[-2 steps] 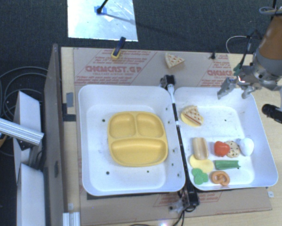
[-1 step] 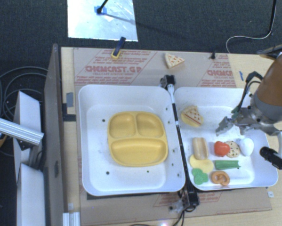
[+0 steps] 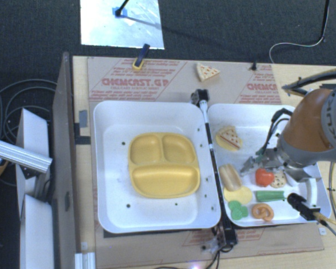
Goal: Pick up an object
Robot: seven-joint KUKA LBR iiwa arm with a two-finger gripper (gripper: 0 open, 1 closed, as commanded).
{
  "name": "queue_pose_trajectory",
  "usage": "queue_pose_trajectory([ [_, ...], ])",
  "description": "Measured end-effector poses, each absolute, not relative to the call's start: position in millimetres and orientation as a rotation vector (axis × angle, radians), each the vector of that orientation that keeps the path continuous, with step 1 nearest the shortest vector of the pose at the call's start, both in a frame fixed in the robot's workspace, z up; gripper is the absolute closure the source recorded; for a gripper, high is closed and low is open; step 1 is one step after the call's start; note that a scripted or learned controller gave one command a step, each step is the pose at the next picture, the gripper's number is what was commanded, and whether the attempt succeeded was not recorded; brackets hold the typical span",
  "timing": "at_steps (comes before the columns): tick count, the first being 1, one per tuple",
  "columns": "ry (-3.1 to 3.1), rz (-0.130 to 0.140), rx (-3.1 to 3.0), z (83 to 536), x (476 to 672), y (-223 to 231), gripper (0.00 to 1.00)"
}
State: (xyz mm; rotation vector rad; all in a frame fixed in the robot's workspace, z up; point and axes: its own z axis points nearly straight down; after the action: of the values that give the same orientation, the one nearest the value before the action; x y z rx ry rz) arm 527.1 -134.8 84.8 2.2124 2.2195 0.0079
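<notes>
The grey arm with the orange band (image 3: 308, 122) enters from the right and bends down over the right shallow white bin (image 3: 252, 114). Its tool (image 3: 268, 164) sits low in that bin, directly above a small cluster of toy food. Whether the tool is apart or together cannot be told; the wrist body covers it.

Nearest the tool lies a round red tomato-like piece (image 3: 263, 177), glossy and smooth, touching a small tan cracker-like piece with dark specks (image 3: 278, 179) on its right. Contact between the tool and the red piece cannot be confirmed.

Other contents of the right bin:
- a sandwich wedge with tan crust (image 3: 230, 138), towards the far left corner;
- a hot-dog bun (image 3: 230, 176) beside the dividing wall;
- a flat yellow piece (image 3: 239, 195) just below the bun;
- a green rod-shaped piece (image 3: 269, 195) below the red piece;
- a green lumpy piece (image 3: 238, 210) and a brown pretzel (image 3: 262, 211) along the near edge.

The left white bin (image 3: 114, 128) carries a yellow three-compartment plate (image 3: 163, 165). A pizza-slice toy (image 3: 207, 71) lies on the cardboard-covered counter (image 3: 156, 77) beyond the bins.
</notes>
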Motion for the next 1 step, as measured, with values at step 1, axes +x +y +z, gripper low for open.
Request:
queue_pose_trajectory([
  [1, 2.220, 0.009, 2.214, 96.8, 527.8, -135.2, 1.00],
])
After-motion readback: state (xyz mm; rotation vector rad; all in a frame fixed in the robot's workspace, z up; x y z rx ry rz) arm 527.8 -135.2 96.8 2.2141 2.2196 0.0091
